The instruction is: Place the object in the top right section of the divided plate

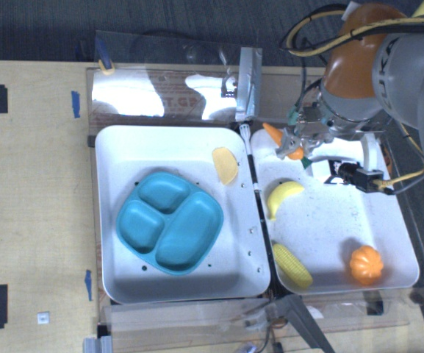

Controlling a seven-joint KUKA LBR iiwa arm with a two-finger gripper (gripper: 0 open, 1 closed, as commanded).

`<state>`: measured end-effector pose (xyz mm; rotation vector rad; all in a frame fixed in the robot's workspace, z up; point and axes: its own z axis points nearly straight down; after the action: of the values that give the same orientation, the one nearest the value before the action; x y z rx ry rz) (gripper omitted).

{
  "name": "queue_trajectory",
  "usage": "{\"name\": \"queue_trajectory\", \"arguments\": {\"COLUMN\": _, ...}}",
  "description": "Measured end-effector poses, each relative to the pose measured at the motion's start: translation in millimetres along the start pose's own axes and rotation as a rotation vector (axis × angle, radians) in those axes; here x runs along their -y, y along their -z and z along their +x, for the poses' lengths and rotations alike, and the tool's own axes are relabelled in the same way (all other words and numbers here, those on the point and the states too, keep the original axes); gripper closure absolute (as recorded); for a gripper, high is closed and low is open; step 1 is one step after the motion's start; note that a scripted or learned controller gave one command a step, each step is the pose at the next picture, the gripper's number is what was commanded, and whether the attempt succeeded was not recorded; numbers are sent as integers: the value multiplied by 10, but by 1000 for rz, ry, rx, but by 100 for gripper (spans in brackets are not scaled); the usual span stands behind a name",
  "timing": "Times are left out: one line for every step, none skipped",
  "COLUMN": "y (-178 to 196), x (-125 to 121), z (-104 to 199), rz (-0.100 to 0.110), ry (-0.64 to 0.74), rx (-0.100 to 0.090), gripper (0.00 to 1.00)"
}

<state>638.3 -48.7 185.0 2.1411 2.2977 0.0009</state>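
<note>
The end effector (297, 144) hung low over the far corner of the right bin (388, 219), directly above a small orange carrot (274, 134). Whether it was spread, pressed together, or pinching the carrot could not be told.

The blue divided plate (169, 221) sat in the left bin (116, 160), all sections bare; a pale yellow piece (225, 165) lay beside it.

A banana (283, 195), corn cob (292, 265) and small pumpkin (365, 263) lay in the right bin.

Judgement: early stage. Pickup unconfirmed; lift, carry and placement left.

light: bright, overhead | glare: clear panel (160, 94) behind bins | focus: slightly soft
</note>
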Motion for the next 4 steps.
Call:
{"name": "queue_trajectory", "arguments": {"y": 1137, "x": -250, "z": 519, "rz": -12, "ry": 89, "rx": 0, "gripper": 100}}
{"name": "queue_trajectory", "arguments": {"y": 1312, "x": -112, "z": 761, "rz": -4, "ry": -67, "rx": 0, "gripper": 100}}
{"name": "queue_trajectory", "arguments": {"y": 1355, "x": -383, "z": 1378, "rz": -1, "ry": 29, "rx": 0, "gripper": 100}}
{"name": "queue_trajectory", "arguments": {"y": 956, "x": -430, "z": 2182, "rz": 4, "ry": 314, "rx": -1, "gripper": 100}}
